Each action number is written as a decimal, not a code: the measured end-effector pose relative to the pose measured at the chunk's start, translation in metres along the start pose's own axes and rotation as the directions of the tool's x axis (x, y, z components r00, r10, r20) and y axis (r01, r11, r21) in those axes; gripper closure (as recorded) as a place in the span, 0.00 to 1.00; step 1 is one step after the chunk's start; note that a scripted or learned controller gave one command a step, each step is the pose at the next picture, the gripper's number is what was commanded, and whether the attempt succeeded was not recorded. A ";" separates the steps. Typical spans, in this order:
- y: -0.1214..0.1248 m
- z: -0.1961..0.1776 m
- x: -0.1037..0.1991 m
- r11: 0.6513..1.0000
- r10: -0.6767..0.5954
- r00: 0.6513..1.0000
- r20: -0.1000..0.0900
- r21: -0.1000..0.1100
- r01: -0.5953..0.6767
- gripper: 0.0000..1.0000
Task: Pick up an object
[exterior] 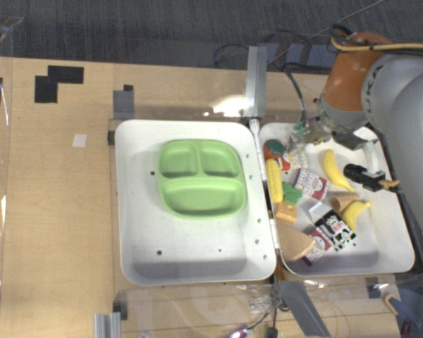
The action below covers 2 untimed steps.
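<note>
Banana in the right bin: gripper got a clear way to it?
Probably yes. The banana lies uncovered near the right bin's back, the gripper just left of it; nothing is stacked on it.

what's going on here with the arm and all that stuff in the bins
A grey robot arm reaches in over the right bin, which holds a jumble of small things, among them a banana and a corn cob. Its pincer sits at the far end of that pile, with nothing visibly held. The left bin holds a green divided plate.
</note>
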<state>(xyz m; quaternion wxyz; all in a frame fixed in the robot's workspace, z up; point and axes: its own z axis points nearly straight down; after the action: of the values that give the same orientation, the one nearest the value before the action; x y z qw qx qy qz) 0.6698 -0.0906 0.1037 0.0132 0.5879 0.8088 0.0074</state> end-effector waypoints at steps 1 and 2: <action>-0.002 -0.001 -0.006 1.000 0.007 1.000 0.007 -0.002 -0.006 0.00; -0.036 0.000 -0.061 0.991 0.134 0.991 0.001 -0.007 -0.134 0.00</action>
<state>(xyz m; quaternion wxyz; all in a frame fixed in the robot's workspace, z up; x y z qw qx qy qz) 0.6539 -0.1596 0.1031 0.0155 0.6408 0.7675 0.0106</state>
